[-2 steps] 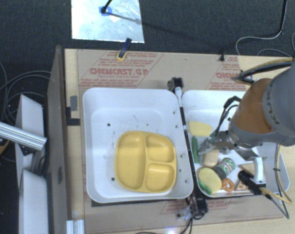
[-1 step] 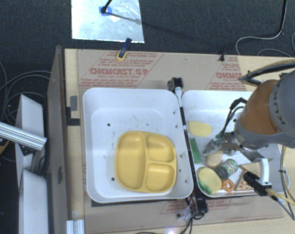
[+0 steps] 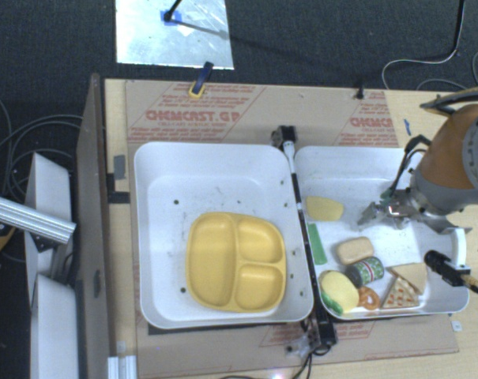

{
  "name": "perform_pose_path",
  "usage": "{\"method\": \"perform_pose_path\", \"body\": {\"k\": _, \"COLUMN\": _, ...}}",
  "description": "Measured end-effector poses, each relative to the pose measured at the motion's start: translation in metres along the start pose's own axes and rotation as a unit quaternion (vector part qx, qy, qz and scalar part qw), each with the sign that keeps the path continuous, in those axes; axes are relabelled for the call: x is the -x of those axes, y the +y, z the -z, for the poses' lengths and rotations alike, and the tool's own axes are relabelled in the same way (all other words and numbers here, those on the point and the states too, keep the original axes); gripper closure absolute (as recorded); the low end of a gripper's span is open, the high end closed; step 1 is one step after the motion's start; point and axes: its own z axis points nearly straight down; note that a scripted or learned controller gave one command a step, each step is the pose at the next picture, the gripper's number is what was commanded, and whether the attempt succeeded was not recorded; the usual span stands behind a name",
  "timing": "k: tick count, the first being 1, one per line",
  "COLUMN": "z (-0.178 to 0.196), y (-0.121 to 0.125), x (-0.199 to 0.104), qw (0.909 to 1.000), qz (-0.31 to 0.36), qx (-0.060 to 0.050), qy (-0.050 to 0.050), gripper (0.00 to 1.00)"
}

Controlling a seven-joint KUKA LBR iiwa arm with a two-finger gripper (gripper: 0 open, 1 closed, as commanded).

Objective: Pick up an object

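**Gripper low in the right bin**

We see the gripper (image 3: 383, 209) above the bun (image 3: 355, 249), its fingers spread wide, holding nothing. The can (image 3: 366, 271) sits just below the bun, with the yellow tray (image 3: 237, 260) well left of it

I count two white bins: a left bin (image 3: 156, 212) and a right bin (image 3: 357, 168). The left one holds one yellow divided tray (image 3: 237, 260), with three compartments. In the right one I count seven items: one pale yellow slice (image 3: 325, 208), one green strip (image 3: 316, 243), one bread roll (image 3: 355, 249), one green can (image 3: 366, 271), one lemon (image 3: 339, 290), one pizza slice (image 3: 403, 290), and one small orange piece (image 3: 370, 298), possibly a pretzel, though it is too small to tell.
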Motion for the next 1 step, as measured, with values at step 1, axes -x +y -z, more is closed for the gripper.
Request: {"method": "perform_pose_path", "body": {"k": 1, "z": 0.0001, "y": -0.0562, "x": -0.0963, "qw": 1.0000, "qz": 0.003, "qx": -0.001, "qy": 0.000, "gripper": 0.00}}
